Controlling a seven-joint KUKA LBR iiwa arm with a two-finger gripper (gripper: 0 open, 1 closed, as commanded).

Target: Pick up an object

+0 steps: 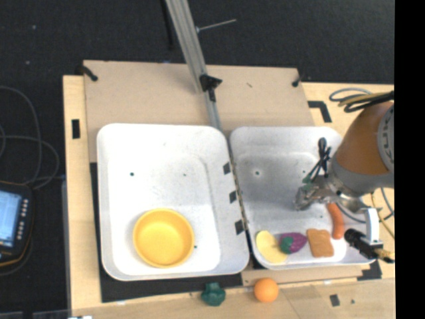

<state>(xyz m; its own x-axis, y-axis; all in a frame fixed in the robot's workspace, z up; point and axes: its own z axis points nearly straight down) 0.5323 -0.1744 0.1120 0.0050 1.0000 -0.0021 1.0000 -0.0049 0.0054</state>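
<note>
Two white bins are seen side by side on the bench (76,198). The left bin (159,151) contains a yellow bowl (163,237) near its front. Over the right bin (272,158) the arm (365,145) is positioned, with its gripper (309,196) lowered toward the bin floor; how the claw stands cannot be told. Along the right bin's front edge, clear of the gripper, are noted a pale yellow piece (267,244), a purple and green item (291,242), a tan block (321,242) and an orange-red stick (337,221). On the bench in front of the bins lie an orange ball (265,290) and a small green object (213,294).
</note>
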